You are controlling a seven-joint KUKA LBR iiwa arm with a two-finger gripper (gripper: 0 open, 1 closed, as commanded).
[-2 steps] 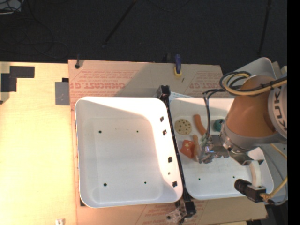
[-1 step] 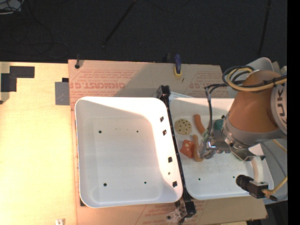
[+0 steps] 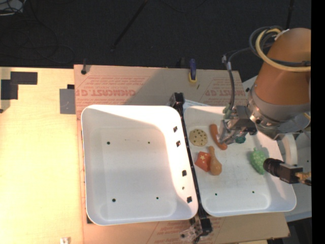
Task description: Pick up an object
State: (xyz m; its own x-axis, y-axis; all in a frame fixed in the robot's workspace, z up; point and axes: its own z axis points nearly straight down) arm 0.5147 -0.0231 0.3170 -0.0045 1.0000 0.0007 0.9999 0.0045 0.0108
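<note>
Just under the gripper [image 3: 229,132] lies a small orange-red piece [image 3: 218,139], long and rounded like a sausage. It sits slantwise on the floor of the right bin [image 3: 244,213], in the back half. The gripper overlaps its far end in this view. Whether the gripper is spread or closed cannot be told, nor whether it touches the piece, and nothing can be seen in its grasp.

The same bin holds four more things. A round tan biscuit [image 3: 198,135] with dark dots lies just left of the orange-red piece, close to the wall between the bins. Nearer the camera, a red chunk [image 3: 203,159] with a pale mark touches a smooth tan piece [image 3: 215,165] shaped like a drumstick. A knobbly green lump [image 3: 257,159] lies well apart, toward the right wall.

Both bins are shallow, white and glossy with rounded corners and small dark dots on their floors. The left bin [image 3: 132,172] lies partly in shadow. Black clips [image 3: 178,99] join the two bins along the shared edge.

Brown cardboard [image 3: 127,88] printed with red lettering lies under the bins on the pale wooden bench [image 3: 35,161], and a blue clamp [image 3: 192,71] grips its back edge. The arm [image 3: 282,75] reaches in from the right, above the right bin's far corner.
</note>
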